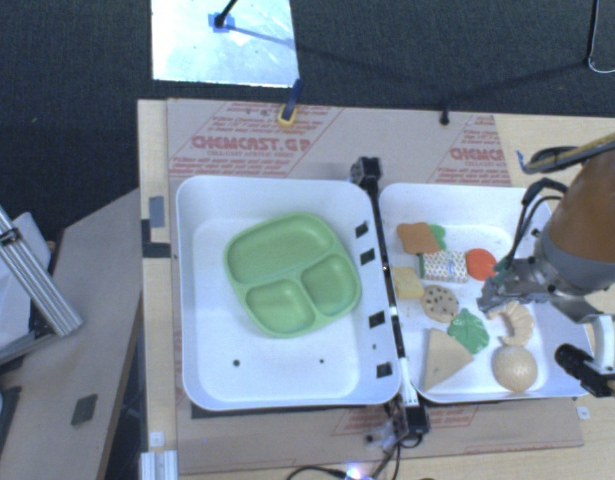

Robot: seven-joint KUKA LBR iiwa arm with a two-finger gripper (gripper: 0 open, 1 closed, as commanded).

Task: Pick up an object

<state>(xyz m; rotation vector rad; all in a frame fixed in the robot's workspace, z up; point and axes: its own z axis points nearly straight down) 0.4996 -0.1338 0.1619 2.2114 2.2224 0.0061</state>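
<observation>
The right bin (507, 200) holds several toy foods. They include a brown toast piece (416, 236), a sprinkled block (445, 265), a red tomato (480, 263), a yellow cheese square (408, 284), a chip cookie (439, 303), a green leaf (469, 330), a tan wedge (442, 359), a round bun (514, 367) and a pale curved piece (518, 321). My gripper (502, 293) hangs low over the bin's right half. It is just right of the cookie, below the tomato and directly above the pale curved piece. The arm's grey body hides the bin's right side.
The left bin (202, 368) holds a green divided plate (292, 273). A black divider strip (379, 268) runs between the bins. Cardboard (247, 138) lies under both bins, and a metal frame (27, 268) stands at the far left.
</observation>
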